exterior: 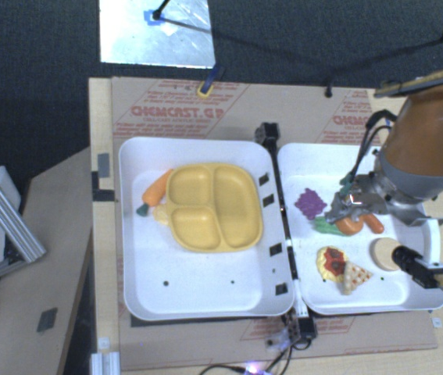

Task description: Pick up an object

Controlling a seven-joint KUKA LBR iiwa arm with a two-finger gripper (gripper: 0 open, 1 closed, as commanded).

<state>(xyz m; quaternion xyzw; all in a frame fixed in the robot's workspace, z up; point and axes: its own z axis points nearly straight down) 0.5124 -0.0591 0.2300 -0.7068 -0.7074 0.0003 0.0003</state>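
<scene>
Gripper (351,207) low in the right bin (299,162), directly over an orange sausage-like toy (359,224) and a green piece (326,226), apparently touching them. Finger state impossible to tell. Purple grapes (310,202) just left; pizza slice (341,267) nearer.

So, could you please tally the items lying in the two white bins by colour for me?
Orange: 2, carrot and a piece under the gripper
Yellow: 1, divided plate
Purple: 1, grapes
Green: 1, piece beside the grapes
Red and tan: 1, pizza slice
Tan: 1, round disc
Total: 7
</scene>
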